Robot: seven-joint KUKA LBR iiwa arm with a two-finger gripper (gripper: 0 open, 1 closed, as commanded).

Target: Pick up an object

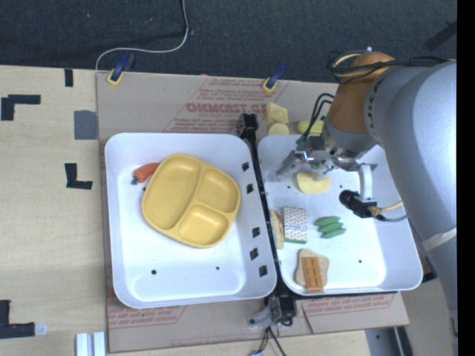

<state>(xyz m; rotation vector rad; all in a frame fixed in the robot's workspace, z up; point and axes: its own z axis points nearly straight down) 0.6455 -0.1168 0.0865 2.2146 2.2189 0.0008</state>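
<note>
Gripper (310, 163): low in the right bin (393, 273), near its far left corner, just over a pale yellow piece (313, 184).
Jaws: it seems they are a little apart, but the view is too blurred, so I cannot tell; nothing is seen between them.
Right bin, near edge: toast piece (312, 270), checkered packet (295, 223), green pods (329, 226).
Left bin (122, 273): yellow divided plate (191, 199) in the middle; an orange carrot (145, 171) by its far left side.
</note>
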